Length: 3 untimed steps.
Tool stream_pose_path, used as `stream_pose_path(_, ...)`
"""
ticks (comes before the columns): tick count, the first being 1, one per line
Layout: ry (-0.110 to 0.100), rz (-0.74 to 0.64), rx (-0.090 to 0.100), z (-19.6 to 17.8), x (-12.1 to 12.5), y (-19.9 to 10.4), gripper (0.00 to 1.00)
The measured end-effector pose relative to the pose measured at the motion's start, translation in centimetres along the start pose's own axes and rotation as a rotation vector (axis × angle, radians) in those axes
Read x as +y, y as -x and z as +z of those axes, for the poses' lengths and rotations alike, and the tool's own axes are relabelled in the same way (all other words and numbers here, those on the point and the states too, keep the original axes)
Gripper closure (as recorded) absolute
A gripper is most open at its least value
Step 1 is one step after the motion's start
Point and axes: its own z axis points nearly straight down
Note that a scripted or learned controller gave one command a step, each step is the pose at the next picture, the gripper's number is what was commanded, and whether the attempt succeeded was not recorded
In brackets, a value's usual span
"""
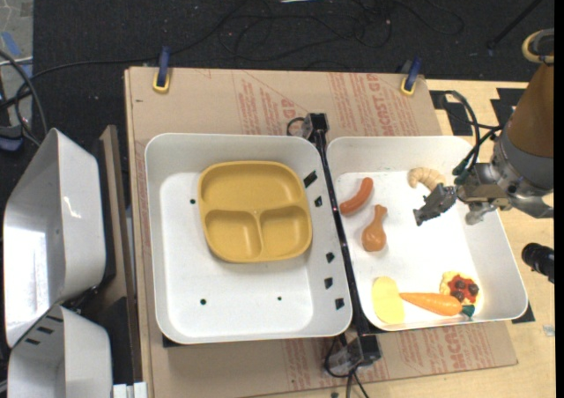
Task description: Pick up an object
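Left bin (176, 299) holds yellow divided tray (256, 211); right bin (502, 273) holds sausage (356, 196), drumstick (374, 229), croissant (426, 178), carrot (430, 303); gripper (434, 207) beside croissant, fingers' state unclear.

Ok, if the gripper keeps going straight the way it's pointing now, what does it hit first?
The gripper points left and slightly down across the right bin. Roughly in that line lies the toy chicken drumstick, so it likely comes first; the gripper's height is unclear, so it may pass above.

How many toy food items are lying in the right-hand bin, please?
6: a sausage and drumstick near the divider, a croissant at the far side, and a yellow piece, carrot and pizza slice along the near edge.
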Motion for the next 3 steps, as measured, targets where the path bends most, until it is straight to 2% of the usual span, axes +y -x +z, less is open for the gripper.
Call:
stream_pose_path(1, 0.011, -0.003, -0.002, -0.6, 0.2, 0.0, 0.0)
stream_pose_path(3, 0.005, 0.0, 0.0, 12.1, -0.2, -1.0, 0.0)
